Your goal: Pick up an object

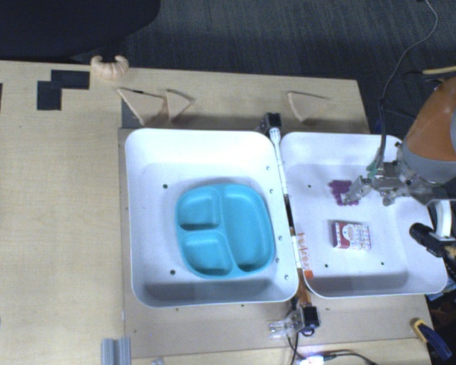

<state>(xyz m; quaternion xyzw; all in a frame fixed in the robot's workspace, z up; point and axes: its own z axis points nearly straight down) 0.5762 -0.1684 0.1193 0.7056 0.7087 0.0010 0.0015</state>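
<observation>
Reaching in from 3 o'clock, the gripper (359,192) hangs low over the right bin (418,280), its metal tip right against a small purple object (339,189). Whether that purple piece sits between the fingers or just beside them I cannot tell from this angle, nor how far apart they stand. Behind the tip the grey arm (433,154) with its orange band fills the 3 o'clock edge of the bench.

Lumpy and small, the purple object lies near the middle of the right bin's floor, a little toward 12 o'clock; its long axis seems to run roughly from 12 to 6, though it is too small to be sure. Just toward 6 o'clock from it, apart from it, lies a small red-and-white packet (351,235), flat, its longer side running 9 to 3.

At 9 o'clock from all this, the left bin (148,204) holds a blue tray (226,229) with 3 compartments, resting flat near the bin's centre. Both bins sit side by side on the pale wooden bench (53,226).
</observation>
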